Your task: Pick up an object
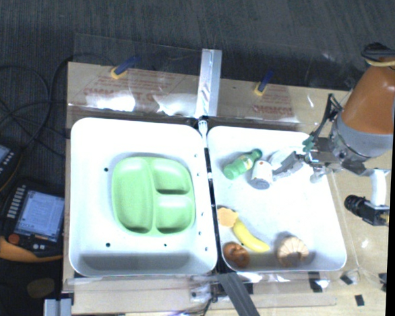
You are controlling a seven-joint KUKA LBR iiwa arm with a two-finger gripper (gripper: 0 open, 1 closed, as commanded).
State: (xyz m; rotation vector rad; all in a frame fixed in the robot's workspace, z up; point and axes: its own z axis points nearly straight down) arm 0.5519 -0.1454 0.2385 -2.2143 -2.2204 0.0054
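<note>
White right bin (326,214) holds bottle (241,164), banana (249,237); left, green tray (153,194).

Left half of frame: a white bin (87,247) holding a green divided tray (152,194), which lies flat at its centre. Far left edge: two handheld screen units (33,215) on dark carpet, with black cables (18,105) looping above them. Upper centre: clear plastic sheeting (141,95) fastened by two blue-and-yellow clamps (123,67), flanking an upright metal post (209,82).
</note>
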